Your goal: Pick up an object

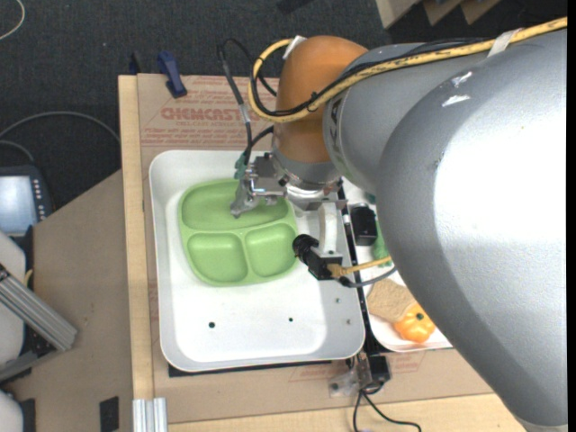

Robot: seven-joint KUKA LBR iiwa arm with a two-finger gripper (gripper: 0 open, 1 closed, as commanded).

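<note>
A light green divided plate (229, 238) lies in the left white bin (243, 336), towards its back. My gripper (247, 197) hangs over the plate's far right compartment, its metal fingers (241, 207) pointing down near the plate's surface. I see nothing between them. The grey arm with its orange band (310, 70) reaches in from the right and hides much of the right bin. An orange object (415, 325) and a tan flat piece (389, 300) lie in the right bin (396, 338) beside the arm.
The bins stand on a brown cardboard sheet (193, 106) with red print. A blue clip (171, 73) sits at its back edge. Cables (238, 79) run along the wrist. The front half of the left bin floor is bare white.
</note>
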